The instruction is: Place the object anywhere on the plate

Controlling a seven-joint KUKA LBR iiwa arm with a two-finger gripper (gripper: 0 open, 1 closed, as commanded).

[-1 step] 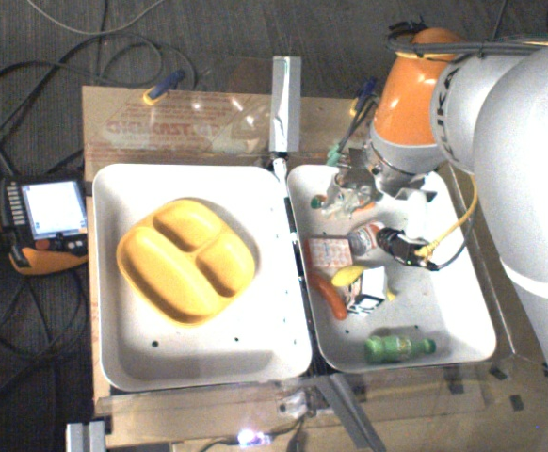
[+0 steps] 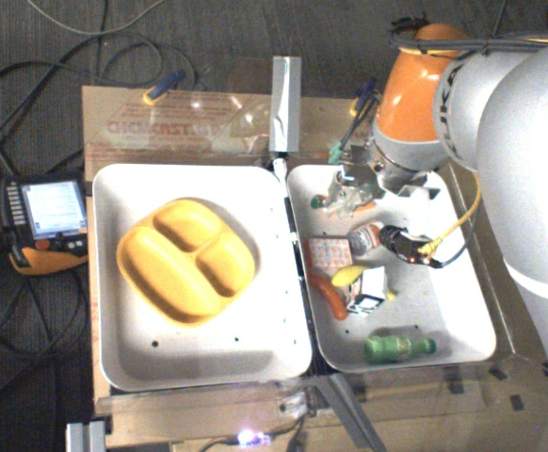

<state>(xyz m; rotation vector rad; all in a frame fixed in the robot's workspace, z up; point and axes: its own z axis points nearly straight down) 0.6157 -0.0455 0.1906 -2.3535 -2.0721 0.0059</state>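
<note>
Grey arm (image 2: 505, 111), glossy orange band (image 2: 415, 83) above wrist, yellow cable (image 2: 458, 222) trailing below.

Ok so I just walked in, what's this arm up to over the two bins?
The arm's claw hangs over the back of the right bin, above small items: a green bottle, a banana, a carrot. The yellow divided plate in the left bin has nothing on it yet.

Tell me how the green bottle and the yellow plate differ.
The green bottle is small and slim; the yellow plate is broad, with three compartments. The bottle lies on its side in the right bin; the plate sits flat in the left bin. Both rest on a white bin floor.
</note>
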